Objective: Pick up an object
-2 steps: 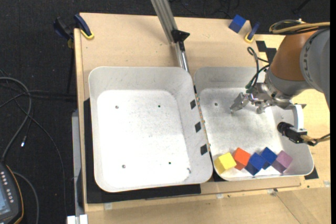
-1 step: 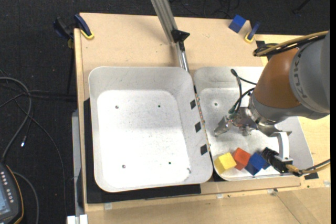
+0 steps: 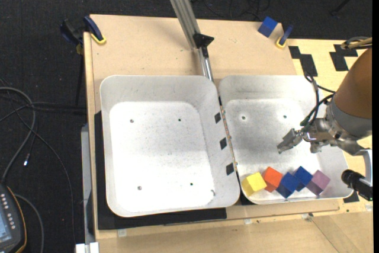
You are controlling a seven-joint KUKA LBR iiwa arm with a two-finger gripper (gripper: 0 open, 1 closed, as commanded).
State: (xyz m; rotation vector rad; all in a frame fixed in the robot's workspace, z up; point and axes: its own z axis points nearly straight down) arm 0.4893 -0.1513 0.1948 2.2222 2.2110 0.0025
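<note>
Five small blocks lie in a row at the near edge of the right bin (image 3: 260, 92): a yellow block (image 3: 254, 183), an orange block (image 3: 272, 178), two blue blocks (image 3: 294, 181) close together, and a purple block (image 3: 319, 181). They touch or almost touch each other, and the row sits against the near wall of the bin, with the purple block close to the near right corner. The gripper (image 3: 289, 141) hangs over the middle of this bin and points toward the left of the view; the blocks are below it in the picture, that is, nearer to the camera, with the orange and blue ones most directly under its line. It seems to hold nothing, but its fingers are small and dark against the bin floor, so I cannot tell if they are spread or closed. The coming move, in my judgement, must go toward the near wall and down. There the room is narrow: the wall behind the row and the neighbours on both sides leave little place for fingers. The yellow block, at the end of the row, has free floor on its left side. The left bin (image 3: 118, 92) and the far half of the right bin give free space for moving.
</note>
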